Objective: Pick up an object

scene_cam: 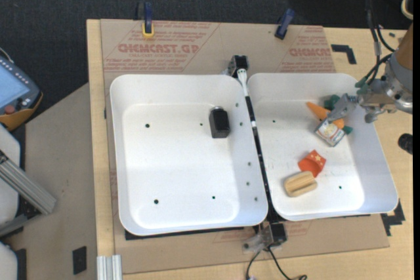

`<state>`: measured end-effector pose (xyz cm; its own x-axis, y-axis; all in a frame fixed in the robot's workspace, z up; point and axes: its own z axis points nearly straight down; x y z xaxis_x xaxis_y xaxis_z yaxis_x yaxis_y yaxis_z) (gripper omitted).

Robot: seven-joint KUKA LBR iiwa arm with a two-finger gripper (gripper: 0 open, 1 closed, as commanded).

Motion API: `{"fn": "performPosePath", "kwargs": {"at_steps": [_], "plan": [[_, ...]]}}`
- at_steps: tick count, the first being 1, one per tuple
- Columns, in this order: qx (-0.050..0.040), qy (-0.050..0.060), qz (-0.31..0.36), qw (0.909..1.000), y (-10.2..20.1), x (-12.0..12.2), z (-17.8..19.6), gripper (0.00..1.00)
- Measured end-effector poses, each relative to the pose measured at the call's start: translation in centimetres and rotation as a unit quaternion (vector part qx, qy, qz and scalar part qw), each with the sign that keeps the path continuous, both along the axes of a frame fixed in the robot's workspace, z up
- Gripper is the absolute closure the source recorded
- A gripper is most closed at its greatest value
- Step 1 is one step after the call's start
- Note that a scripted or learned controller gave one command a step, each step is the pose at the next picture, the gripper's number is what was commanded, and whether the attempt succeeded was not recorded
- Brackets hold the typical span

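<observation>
gripper: over right bin, finger state cannot tell | at its tip: small packet, orange wedge | nearer the camera: red-orange piece, tan bread roll | far left: left bin holding black block

Two white bins: a left bin and a right bin. One black block in the left. Four items in the right: one carrot, one small packet, one red piece, one bread roll. Two blue clamps.
</observation>
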<state>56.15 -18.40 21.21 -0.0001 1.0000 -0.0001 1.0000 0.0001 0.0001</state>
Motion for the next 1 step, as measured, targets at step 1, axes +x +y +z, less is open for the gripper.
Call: {"fn": "performPosePath", "kwargs": {"at_steps": [1], "plan": [[0.0022, 0.004, 0.0, 1.0, 2.22, -2.91, -12.57, 0.0]]}}
